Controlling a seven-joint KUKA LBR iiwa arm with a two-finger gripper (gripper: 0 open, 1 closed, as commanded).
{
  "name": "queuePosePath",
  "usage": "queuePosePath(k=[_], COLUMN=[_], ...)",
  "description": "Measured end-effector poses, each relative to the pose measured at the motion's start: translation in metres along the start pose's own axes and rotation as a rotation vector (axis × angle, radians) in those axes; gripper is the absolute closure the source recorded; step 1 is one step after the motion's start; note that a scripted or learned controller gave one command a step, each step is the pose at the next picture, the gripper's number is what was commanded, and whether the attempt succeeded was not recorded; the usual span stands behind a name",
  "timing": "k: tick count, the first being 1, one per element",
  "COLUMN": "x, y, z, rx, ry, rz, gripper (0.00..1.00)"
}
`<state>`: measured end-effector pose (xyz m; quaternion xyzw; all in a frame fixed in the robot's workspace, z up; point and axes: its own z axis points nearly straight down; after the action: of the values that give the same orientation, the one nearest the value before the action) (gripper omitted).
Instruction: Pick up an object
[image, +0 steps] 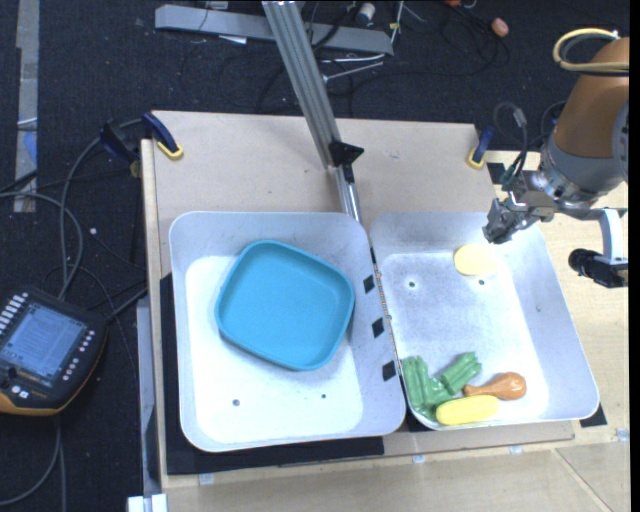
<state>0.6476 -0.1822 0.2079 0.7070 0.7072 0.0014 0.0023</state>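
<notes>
A pale yellow round piece (475, 261) lies near the back of the right bin (520, 320). My gripper (498, 231) hangs just above and to the right of it, at the bin's back rim, with nothing seen between its fingers. At the bin's front sit green bean-like pieces (436, 378), an orange drumstick-shaped toy (497, 385) and a yellow oblong toy (466, 409), all well away from the gripper.
A blue square plate (285, 303) lies in the left bin (200, 400). A slanted metal pole (315, 90) rises between the bins from the back. Clamps (160, 135) grip the bench's back corners. A pendant with a screen (45, 350) rests on the floor at left.
</notes>
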Motion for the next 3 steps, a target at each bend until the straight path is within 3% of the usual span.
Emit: queuePosePath(k=[1,3], x=[0.000,0.101], y=[0.000,-0.027], z=[-0.006,-0.001], rx=[0.005,0.005], ry=[0.001,0.003], rz=[0.000,-0.005], gripper=[1.00,1.00])
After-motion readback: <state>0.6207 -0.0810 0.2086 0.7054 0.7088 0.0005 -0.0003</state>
